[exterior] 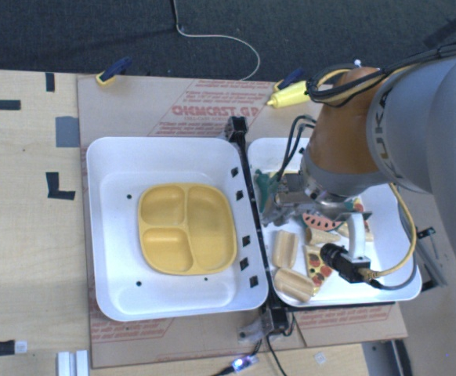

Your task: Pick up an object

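The arm reaches down into the right bin, its orange band and grey wrist covering most of the bin's middle. My gripper sits low at the bin's left side, near a green object by the divider. Just below it lie a tan bread-like piece, a second tan roll, a pizza-slice toy and a watermelon-slice toy. The wrist hides the fingertips.
The left bin holds a yellow divided plate. A black divider with clips runs between the bins. Yellow and blue clamps hold the cardboard at the back. A black cable fitting hangs off the wrist over the right bin.
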Controlling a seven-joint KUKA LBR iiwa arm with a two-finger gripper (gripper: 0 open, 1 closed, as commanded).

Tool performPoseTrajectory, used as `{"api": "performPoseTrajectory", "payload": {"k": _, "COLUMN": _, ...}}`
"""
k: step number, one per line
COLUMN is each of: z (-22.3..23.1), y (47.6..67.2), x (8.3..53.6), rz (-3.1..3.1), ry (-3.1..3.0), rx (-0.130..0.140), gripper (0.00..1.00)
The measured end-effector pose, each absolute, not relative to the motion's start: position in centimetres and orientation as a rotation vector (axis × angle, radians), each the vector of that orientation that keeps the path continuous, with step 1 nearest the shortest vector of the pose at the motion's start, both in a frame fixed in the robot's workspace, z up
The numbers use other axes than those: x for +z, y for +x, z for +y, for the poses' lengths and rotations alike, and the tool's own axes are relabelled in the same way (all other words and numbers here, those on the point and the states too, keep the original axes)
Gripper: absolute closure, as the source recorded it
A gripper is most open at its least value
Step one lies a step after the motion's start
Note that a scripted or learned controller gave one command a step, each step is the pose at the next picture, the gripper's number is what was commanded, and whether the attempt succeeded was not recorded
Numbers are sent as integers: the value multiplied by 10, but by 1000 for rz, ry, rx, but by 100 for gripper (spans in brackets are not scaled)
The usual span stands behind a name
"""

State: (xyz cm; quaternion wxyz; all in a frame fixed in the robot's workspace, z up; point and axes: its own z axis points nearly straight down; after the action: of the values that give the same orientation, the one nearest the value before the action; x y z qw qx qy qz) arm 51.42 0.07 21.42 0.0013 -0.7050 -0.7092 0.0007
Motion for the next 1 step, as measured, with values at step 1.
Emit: {"api": "performPoseTrajectory", "payload": {"k": 1, "z": 16, "y": 510, "x": 226, "rz": -2224, "ry": -2217, "rx": 1, "gripper": 100}}
